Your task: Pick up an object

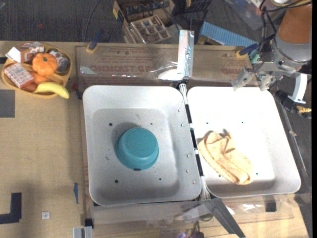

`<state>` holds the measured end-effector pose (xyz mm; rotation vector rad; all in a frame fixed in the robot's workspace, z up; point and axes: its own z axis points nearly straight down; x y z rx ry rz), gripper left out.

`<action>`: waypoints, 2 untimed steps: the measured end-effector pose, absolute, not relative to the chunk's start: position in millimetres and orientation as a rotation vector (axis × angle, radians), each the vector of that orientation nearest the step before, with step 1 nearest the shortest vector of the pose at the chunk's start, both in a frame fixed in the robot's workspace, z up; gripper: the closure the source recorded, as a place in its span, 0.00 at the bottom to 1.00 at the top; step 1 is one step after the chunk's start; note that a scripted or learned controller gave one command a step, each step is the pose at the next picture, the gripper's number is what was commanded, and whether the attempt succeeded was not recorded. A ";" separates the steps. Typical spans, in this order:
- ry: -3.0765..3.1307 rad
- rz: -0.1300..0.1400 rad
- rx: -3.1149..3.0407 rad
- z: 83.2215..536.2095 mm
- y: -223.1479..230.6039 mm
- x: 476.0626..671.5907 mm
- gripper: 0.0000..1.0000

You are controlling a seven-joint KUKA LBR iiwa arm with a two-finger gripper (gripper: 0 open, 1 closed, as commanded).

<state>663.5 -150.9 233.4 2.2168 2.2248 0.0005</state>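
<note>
Yellow cloth (225, 157) mid right bin (282, 133), claw (253, 81) spread wide above its far rim.

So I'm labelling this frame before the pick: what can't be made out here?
- Tool, camera view: small and seen from above at the right bin's far edge; finger state unreadable.
- Arm: cut off by the top and right edges.
- Teal bowl in the left bin: whether upright or upside down is unclear.
- Yellow cloth: crumpled, so its folds hide what lies beneath.
- Fruit basket items: too small to identify fully.
</note>
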 end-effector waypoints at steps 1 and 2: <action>2.320 0.001 2.117 149.0 -128.9 598.2 0.00; 2.343 0.013 2.078 90.6 -138.1 551.3 0.00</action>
